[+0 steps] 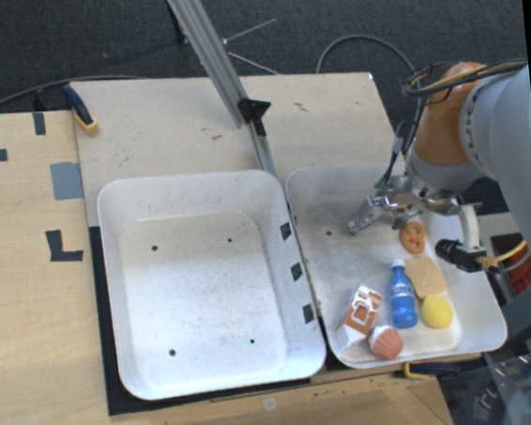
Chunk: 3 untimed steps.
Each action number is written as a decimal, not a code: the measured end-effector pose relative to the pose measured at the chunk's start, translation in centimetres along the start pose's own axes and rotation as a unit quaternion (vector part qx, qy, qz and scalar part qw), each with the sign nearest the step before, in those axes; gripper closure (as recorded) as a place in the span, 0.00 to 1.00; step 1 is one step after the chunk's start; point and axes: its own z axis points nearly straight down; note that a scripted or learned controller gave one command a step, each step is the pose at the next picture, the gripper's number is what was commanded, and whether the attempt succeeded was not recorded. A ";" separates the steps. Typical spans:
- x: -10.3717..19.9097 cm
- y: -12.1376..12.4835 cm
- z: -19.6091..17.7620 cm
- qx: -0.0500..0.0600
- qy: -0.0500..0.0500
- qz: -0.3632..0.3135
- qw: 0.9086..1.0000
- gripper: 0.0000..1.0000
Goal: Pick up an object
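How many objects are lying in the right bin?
6, all in the right bin's near right part: orange piece, tan block, blue bottle, yellow ball, orange-and-white box, pink ball. The arm may hide more.

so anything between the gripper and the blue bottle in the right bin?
Nothing visible. The gripper sits over bare floor in the upper part of the right bin, and the blue bottle lies lower right of it. The orange and white carton and the small orange piece lie beside that path, not across it.
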 end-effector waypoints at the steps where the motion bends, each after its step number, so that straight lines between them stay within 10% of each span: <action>1: 0.1 0.0 -1.2 0.000 0.000 -0.001 1.000 1.00; 3: 0.9 1.4 -12.5 -0.003 0.000 0.000 1.000 1.00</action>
